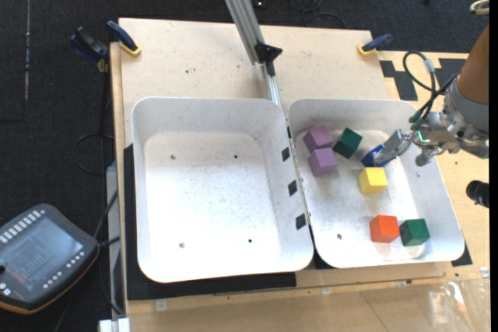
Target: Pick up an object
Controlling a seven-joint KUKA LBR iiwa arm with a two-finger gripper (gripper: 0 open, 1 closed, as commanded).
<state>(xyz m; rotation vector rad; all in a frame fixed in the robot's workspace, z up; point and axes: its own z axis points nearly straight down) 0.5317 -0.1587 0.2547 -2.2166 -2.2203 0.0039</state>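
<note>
From above, two white bins are seen side by side on the surface (194,50). The left bin (156,120) holds only dark specks. The right bin (443,198) carries the blocks: two purple cubes (320,150) near its left edge, a dark green cube (348,142) just beside them, a yellow cube (373,179) near the middle, and an orange cube (384,228) touching a second green cube (415,231) at the near right corner. The jaws (387,149) are lowered over the right bin, just above the yellow cube, against a small blue block (372,158). Whether that block is gripped cannot be told, nor how wide the jaws stand.
</note>
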